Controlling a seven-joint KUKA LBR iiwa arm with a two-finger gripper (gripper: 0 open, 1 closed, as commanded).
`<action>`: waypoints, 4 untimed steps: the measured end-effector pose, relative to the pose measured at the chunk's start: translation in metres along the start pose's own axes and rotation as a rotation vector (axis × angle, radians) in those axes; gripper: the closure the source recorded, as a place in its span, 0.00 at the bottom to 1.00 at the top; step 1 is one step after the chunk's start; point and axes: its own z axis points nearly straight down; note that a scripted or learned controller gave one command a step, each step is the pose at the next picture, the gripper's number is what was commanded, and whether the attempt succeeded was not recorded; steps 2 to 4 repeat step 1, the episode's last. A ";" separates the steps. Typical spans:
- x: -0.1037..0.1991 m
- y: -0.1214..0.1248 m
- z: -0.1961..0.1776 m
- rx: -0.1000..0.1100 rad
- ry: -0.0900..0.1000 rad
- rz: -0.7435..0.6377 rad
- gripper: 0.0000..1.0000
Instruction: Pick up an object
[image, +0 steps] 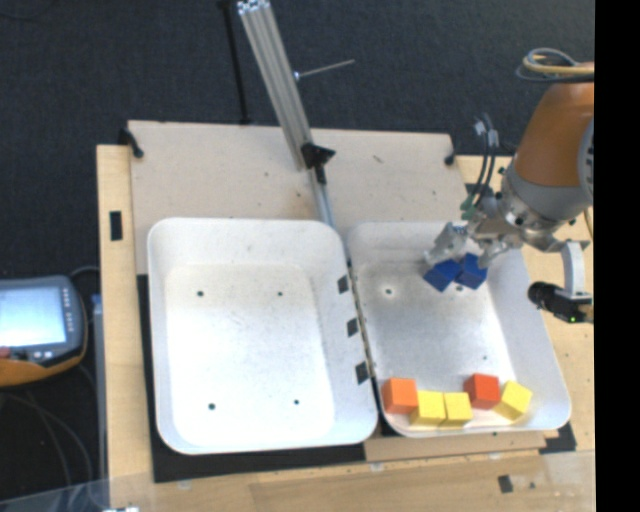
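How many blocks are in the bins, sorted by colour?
Yellow blocks: 3
Orange block: 1
Red block: 1
Blue blocks: 2, under the hand
Total: 7

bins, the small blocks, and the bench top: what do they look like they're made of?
Right bin and left bin: probably moulded plastic; matte white, rounded corners, lightly speckled.
Orange block, yellow block, blue blocks at the end effector: solid colours, crisp edges; painted wood or foam, cannot tell which.
Bench top: likely fibreboard or plywood; pale tan, flat, matte.
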 end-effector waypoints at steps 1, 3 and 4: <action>-0.026 0.027 -0.098 -0.010 -0.005 -0.003 0.00; -0.026 0.027 -0.098 -0.010 -0.005 -0.003 0.00; -0.026 0.027 -0.098 -0.010 -0.005 -0.003 0.00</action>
